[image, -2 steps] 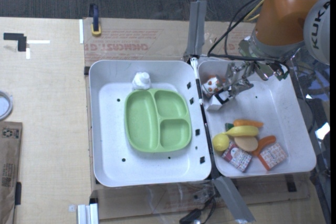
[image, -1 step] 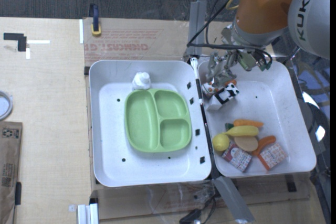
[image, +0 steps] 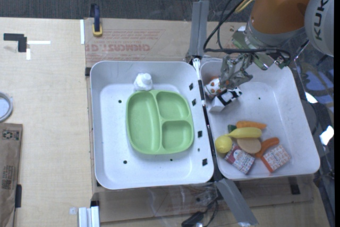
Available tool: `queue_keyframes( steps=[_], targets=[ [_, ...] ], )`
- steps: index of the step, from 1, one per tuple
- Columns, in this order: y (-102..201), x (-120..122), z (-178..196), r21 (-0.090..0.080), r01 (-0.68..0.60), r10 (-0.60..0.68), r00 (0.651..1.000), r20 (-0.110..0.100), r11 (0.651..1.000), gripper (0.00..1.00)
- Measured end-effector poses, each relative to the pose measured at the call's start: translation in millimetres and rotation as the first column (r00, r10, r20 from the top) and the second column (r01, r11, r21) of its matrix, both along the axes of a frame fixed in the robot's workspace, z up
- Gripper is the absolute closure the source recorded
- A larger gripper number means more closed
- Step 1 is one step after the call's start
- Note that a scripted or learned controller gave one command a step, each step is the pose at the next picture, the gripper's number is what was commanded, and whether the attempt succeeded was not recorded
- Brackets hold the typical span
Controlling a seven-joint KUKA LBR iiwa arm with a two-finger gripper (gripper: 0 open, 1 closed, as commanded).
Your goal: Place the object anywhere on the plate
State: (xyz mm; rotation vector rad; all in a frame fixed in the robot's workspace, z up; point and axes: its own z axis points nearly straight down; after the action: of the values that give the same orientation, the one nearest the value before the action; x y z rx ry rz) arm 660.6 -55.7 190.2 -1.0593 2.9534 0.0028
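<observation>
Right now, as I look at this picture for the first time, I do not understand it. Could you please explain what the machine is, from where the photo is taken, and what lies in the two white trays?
The photo is taken by one fixed camera above a bench, looking down at a slant. The grey and orange machine at the top right is a robot arm. At its end is a pincer, a small two-finger hand for picking things up. It hangs low over the right bin, close to a small black-and-white toy and an orange-and-white one. Whether it grips anything, I cannot tell.

Lower in that bin lies a pile of play food: a lemon, a banana, carrots and small packets.

The left bin holds a green divided plate and a small white object behind it.
</observation>
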Motion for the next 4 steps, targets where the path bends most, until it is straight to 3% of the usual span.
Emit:
queue_keyframes(
  steps=[1,2,3,4],
  targets=[
    [-17,0,14,0.000,-0.341,0.341,0.940,0.001,0.940,1.00],
    [-9,0,37,0.000,-0.478,0.478,0.878,0.001,0.878,1.00],
    [66,-27,14,0.002,-0.502,0.502,0.865,-0.003,0.865,1.00],
    [116,-1,-1,0.001,-0.711,0.711,0.704,0.000,0.704,1.00]
  ],
)
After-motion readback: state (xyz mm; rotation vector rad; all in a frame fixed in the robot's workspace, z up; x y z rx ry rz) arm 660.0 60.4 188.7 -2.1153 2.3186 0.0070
